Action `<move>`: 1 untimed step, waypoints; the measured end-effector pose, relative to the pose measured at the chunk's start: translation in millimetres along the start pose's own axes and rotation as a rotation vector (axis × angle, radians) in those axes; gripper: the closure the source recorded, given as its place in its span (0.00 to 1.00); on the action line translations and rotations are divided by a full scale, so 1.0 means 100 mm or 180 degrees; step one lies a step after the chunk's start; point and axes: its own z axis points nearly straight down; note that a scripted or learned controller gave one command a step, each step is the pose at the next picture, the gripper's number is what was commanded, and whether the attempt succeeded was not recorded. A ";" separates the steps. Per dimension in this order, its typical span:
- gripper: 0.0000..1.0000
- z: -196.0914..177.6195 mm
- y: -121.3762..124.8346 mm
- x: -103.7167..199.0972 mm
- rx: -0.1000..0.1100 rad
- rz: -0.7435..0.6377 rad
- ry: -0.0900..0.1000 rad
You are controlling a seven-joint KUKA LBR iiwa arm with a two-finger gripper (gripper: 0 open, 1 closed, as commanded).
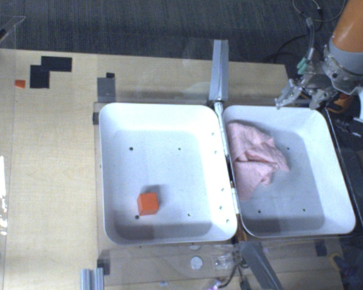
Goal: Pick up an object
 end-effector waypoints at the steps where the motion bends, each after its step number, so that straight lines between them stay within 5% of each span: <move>1: 0.00 1.53 -0.21 0.09 -0.0008 -0.0095 0.0002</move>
